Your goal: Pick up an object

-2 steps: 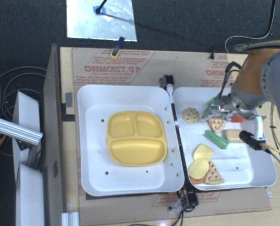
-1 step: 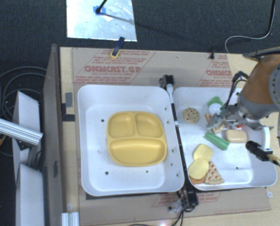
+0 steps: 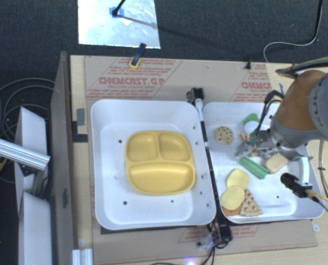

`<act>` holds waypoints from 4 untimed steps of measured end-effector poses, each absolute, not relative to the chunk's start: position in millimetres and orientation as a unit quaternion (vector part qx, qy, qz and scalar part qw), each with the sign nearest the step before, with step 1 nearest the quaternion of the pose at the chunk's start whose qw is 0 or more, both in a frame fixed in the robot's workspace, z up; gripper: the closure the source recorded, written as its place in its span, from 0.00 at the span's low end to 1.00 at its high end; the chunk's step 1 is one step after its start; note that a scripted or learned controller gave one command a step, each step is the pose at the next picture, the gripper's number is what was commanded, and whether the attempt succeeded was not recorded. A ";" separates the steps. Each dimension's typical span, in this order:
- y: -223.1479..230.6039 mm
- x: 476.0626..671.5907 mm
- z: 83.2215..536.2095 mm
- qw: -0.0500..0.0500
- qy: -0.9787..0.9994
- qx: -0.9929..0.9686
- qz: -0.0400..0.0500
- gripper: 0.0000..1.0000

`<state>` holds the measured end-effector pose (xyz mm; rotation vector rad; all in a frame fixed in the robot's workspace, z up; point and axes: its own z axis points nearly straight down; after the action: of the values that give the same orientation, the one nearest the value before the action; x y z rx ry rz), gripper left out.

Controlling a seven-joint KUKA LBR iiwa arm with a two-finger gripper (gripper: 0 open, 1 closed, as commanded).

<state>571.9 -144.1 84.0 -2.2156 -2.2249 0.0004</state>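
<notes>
Claw (image 3: 249,146): low in right white bin (image 3: 304,211), grip state cannot tell.
Green plastic stick (image 3: 253,167): just beside claw.

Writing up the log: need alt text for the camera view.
The gripper is low in the right bin, among toy foods: a cookie, green stick and pizza slice. The left bin holds a yellow tray.

Two white bins (image 3: 106,164), one yellow tray (image 3: 160,163), one cookie (image 3: 224,134).
</notes>
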 end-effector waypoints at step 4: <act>-154.0 647.3 97.0 -0.003 -0.709 -0.705 -0.001 1.00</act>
<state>647.3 -154.0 97.0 -2.2186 -2.2325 -0.0043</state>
